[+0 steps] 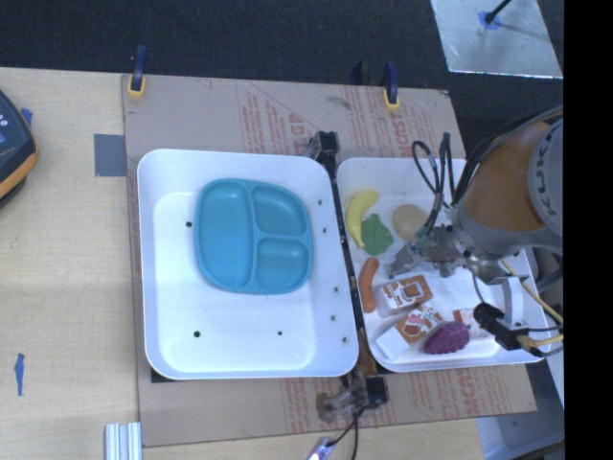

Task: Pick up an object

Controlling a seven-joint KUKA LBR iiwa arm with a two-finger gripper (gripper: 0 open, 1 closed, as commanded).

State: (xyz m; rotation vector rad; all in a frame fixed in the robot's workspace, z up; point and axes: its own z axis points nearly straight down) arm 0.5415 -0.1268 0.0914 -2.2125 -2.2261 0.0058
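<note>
The right bin (383,167) holds several toy foods. A yellow banana (358,213) lies beside a green leafy piece (375,234), with a beige round piece (408,220) just to their right. Further toward the front are an orange carrot-like stick (369,284), two red-and-white packets (404,292) (415,325) and a purple cluster (446,337). My gripper (419,255) hangs low over the middle of this bin. It is just below the beige piece and above the upper packet. Nothing visible is lifted off the bin floor.
The left bin (239,349) carries a blue divided plate (254,235). The grey and orange arm (508,195) covers the right bin's right side, with black cables (431,175) looping above the gripper. A yellow-and-black device (11,151) sits at the bench's left edge.
</note>
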